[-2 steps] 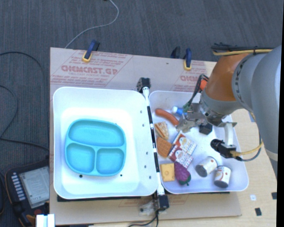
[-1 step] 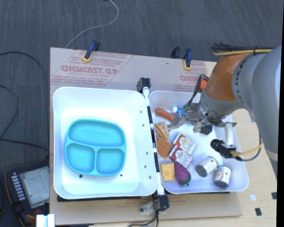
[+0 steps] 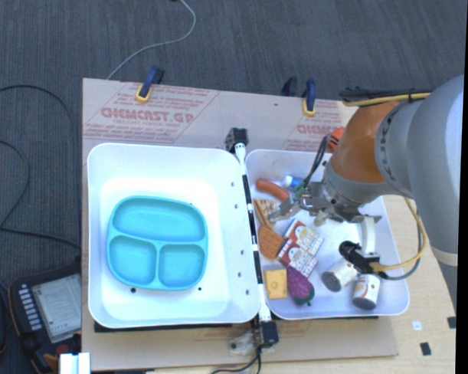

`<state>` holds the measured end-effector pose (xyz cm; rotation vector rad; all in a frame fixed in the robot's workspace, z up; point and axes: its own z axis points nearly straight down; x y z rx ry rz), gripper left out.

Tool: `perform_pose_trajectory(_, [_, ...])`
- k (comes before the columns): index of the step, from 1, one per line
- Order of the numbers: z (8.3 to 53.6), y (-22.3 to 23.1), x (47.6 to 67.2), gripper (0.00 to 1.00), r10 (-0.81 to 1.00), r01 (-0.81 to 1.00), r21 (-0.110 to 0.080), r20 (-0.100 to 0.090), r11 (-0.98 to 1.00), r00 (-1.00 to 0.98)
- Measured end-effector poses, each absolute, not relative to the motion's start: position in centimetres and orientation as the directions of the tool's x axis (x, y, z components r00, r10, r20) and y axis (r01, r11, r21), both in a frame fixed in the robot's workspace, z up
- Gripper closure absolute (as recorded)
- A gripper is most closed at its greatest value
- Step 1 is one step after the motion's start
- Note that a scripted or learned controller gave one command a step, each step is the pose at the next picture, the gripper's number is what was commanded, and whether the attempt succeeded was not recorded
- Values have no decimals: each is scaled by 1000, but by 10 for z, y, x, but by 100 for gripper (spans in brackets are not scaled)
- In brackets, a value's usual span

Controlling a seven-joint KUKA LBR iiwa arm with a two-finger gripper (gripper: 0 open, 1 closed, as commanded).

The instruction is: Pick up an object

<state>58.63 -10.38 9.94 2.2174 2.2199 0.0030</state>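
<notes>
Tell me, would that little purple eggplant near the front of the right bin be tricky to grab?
Probably a bit. The purple eggplant looks smooth and rounded, so two fingers could slip off it. It seems a small toy, likely light. It lies against the cracker-like yellow square and the printed packet, so a nudge might roll it or shift those neighbours.
</notes>
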Motion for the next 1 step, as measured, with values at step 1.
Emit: perform_pose_trajectory(1, [107, -102, 587, 100, 1000, 1000, -1, 2, 3, -3])
